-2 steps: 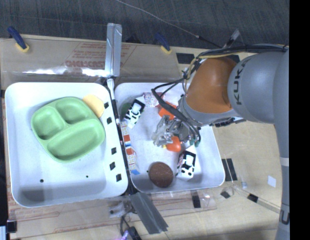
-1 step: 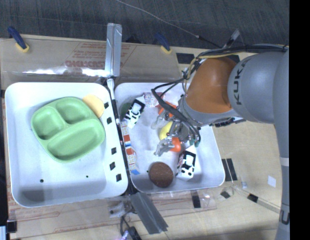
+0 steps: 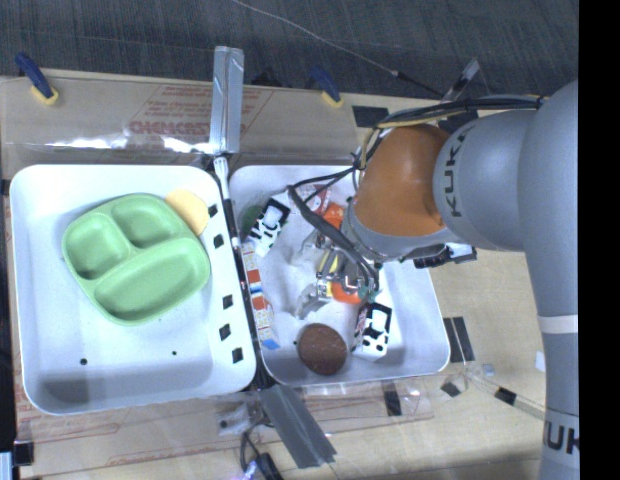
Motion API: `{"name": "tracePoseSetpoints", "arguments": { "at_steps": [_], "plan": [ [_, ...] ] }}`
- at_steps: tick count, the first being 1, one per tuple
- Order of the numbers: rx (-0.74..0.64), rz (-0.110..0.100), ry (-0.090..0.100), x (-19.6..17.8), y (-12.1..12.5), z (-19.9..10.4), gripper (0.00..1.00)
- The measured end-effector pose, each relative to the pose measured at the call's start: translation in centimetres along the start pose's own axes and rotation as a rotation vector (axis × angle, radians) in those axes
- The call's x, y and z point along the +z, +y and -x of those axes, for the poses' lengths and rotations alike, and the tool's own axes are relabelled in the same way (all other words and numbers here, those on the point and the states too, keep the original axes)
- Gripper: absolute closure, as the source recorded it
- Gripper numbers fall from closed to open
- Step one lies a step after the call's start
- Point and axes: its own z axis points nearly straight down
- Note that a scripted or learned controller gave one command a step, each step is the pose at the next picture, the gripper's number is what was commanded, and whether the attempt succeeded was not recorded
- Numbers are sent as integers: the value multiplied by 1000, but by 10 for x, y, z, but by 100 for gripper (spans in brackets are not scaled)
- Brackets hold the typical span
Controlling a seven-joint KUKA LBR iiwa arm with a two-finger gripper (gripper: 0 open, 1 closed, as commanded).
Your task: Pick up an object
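So the hand (image 3: pixel 325 290) is seen low in the right bin (image 3: pixel 420 318), hanging under the orange band (image 3: pixel 395 183) of the grey arm (image 3: pixel 510 168), and whether it's apart or together honestly can't be told, since it's lost in a tangle of cables and metal. Nothing can be made out clamped in it. The relation that matters: the brown round object (image 3: pixel 322 348) sits just below the hand in the picture, toward the bin's near wall, close but apparently not touching, so a short shift that way and a drop would probably be called for. It looks matte and slightly rough, like a ball or puck, with no long axis to line up on, so any approach angle should do. A black-and-white patterned block (image 3: pixel 373 330) lies just beside it on the right, which could be bumped. An orange piece (image 3: pixel 346 290) is partly hidden right beside the hand, and another black-and-white block (image 3: pixel 267 223) is seen farther up by the divider. Over in the left bin (image 3: pixel 40 268), well apart, a smooth green sectioned plate (image 3: pixel 138 258) is parked with a soft-looking yellow piece (image 3: pixel 188 208) at its edge. Both bins look like glossy white plastic on a cardboard-covered bench (image 3: pixel 110 108).
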Motion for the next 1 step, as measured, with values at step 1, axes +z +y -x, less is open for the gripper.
{"name": "tracePoseSetpoints", "arguments": {
  "at_steps": [1],
  "plan": [
    [-6, 0, -3, -11, 1, 2, 100]
  ]
}}
